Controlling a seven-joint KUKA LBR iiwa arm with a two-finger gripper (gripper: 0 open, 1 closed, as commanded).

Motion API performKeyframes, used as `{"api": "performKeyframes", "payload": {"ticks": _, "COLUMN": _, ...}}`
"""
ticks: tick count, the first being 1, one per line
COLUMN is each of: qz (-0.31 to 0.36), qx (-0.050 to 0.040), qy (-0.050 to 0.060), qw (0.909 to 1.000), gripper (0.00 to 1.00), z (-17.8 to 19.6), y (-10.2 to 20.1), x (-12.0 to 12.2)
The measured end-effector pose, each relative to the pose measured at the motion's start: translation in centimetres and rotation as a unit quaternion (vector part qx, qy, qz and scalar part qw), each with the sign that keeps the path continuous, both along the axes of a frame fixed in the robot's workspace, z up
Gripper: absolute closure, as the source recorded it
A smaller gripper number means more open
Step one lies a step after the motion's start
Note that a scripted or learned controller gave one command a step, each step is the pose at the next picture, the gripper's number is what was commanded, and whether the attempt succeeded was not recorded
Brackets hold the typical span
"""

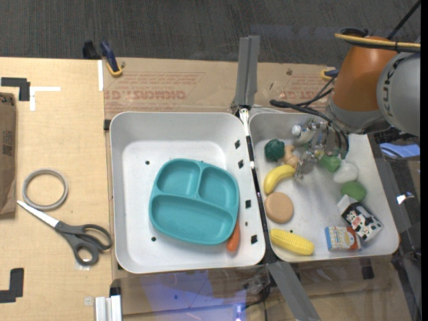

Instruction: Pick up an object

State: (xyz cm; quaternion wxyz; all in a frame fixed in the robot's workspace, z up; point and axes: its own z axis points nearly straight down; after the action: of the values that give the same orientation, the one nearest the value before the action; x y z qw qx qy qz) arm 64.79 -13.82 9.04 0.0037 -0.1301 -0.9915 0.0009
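- I am reaching in from the right edge of the bench [60, 132], and my jaws [314, 149] are hanging low over the far part of the right bin [384, 179].
- Whether my jaws are wide or narrow I cannot tell; the metal parts are blurring together there.
- Things are crowding around me: a dark green broccoli-like piece [274, 150] is lying just to my left, a small tan piece [290, 158] is sitting beside it, and a bright green block [329, 162] is lying just to my right, seemingly touching my metalwork.
- A white lump [346, 173] is resting near that block, with a green round thing [353, 190] just nearer the front.
- The yellow banana [279, 177] is lying just below my jaws, tilted, close to the bin's left wall.
- A round tan bun [279, 207] is sitting in front of the banana, and a yellow corn cob [291, 242] is lying near the front left corner of that bin.
- Two small printed cartons [353, 227] are sitting by the front right corner.
- The left bin [127, 179] is carrying a teal divided plate [194, 201], with an orange carrot [233, 238] tucked against the plate's front right edge.
- On the left part of the bench, scissors [67, 231] and a roll of tape [45, 188] are lying well apart from me.
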Motion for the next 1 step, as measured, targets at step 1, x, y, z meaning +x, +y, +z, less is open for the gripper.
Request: {"api": "performKeyframes", "payload": {"ticks": 1, "qz": -0.012, "qx": -0.0003, "qy": -0.005, "qw": 0.9999, "gripper": 0.0, "z": 0.23, "y": 3.1, "x": -5.48}}
